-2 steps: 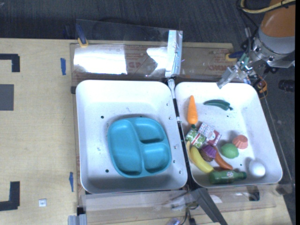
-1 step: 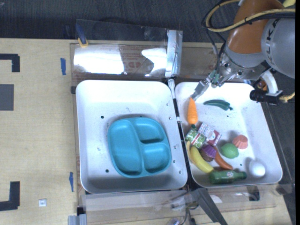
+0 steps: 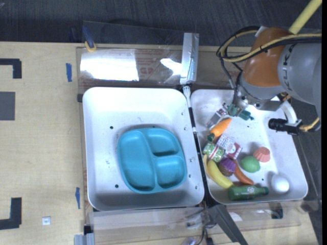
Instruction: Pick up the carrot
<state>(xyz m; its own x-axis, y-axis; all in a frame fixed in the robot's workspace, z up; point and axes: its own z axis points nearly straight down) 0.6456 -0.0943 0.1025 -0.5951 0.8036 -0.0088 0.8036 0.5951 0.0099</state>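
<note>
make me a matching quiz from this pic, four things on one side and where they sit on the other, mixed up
Things:
1. blue divided tray
2. carrot
3. green bottle
4. white egg

Places:
A. near front right corner of the right bin
B. lying along the front edge of the right bin
C. middle of the left bin
D. just below the claw, upper left part of the right bin

Pairs: 1-C, 2-D, 3-B, 4-A
</note>
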